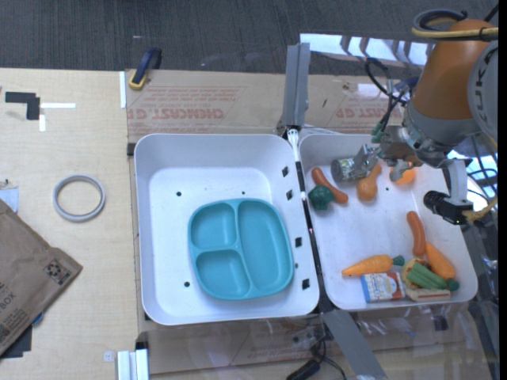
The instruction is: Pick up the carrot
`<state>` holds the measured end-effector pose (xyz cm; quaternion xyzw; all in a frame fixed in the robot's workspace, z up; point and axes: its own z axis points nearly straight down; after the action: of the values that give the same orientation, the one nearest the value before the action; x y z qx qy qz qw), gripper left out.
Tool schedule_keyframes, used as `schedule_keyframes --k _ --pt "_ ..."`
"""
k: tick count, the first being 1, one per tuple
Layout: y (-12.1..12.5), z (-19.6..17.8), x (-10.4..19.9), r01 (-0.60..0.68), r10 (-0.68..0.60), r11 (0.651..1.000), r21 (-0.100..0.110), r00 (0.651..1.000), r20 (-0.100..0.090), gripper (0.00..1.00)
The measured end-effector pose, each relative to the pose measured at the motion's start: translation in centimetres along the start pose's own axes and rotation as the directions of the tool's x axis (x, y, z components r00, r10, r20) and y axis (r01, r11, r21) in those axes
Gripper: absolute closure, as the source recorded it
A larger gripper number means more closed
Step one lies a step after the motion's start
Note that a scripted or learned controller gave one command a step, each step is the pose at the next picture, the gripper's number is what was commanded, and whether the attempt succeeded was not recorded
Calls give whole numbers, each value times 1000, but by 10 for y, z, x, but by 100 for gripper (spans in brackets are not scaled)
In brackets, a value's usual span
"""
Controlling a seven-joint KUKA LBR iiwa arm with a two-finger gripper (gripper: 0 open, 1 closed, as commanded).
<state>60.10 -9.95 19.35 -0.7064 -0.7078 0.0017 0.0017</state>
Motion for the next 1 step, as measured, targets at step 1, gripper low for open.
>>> schedule_keyframes --k 1 --pt "9 0 -56 89 -89 996 -4 996 2 0"
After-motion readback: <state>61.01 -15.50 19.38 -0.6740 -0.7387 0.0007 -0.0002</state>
